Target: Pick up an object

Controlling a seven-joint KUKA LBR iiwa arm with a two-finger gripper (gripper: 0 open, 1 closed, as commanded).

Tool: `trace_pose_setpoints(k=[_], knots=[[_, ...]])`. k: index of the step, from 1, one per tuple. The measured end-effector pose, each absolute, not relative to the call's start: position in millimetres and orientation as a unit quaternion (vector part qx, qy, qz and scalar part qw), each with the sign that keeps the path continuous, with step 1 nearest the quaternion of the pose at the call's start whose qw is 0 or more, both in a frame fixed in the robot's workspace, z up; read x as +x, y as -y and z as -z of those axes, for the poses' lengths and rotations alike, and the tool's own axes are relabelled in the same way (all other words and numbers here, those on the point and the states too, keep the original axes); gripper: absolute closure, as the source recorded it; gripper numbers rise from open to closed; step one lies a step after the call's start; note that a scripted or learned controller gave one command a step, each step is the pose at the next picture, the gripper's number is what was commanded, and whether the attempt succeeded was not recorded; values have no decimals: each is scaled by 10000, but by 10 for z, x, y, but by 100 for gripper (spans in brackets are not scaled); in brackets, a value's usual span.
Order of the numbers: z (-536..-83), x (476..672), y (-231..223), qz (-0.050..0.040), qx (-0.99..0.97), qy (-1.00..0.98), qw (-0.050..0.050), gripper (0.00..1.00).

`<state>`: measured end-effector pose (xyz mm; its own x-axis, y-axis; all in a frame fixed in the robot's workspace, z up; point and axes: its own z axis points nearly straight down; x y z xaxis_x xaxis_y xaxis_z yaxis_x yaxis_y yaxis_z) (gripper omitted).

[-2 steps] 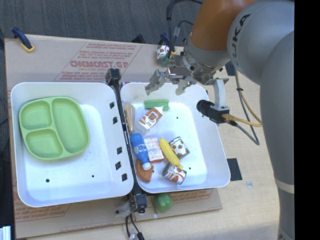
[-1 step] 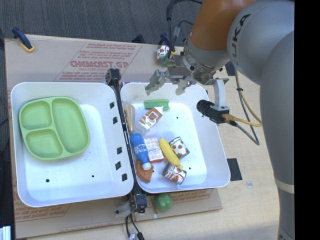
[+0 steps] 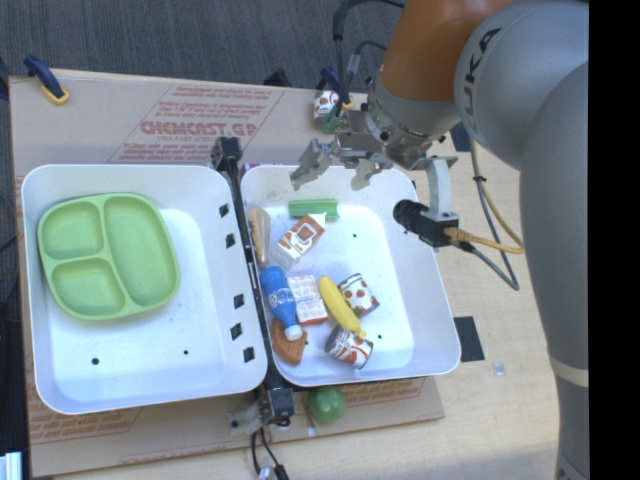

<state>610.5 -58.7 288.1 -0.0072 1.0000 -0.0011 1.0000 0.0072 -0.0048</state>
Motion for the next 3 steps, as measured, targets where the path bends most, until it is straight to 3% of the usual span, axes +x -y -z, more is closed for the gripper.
trace_pose_setpoints(k=[1,2,3], knots=[[-2881,6105,587,-21,-7046,7096,13,0],[-2847,6547,1156,-11,-7056,7086,-1,0],[-905,6556,1129,-22,-7048,7094,19,0]])
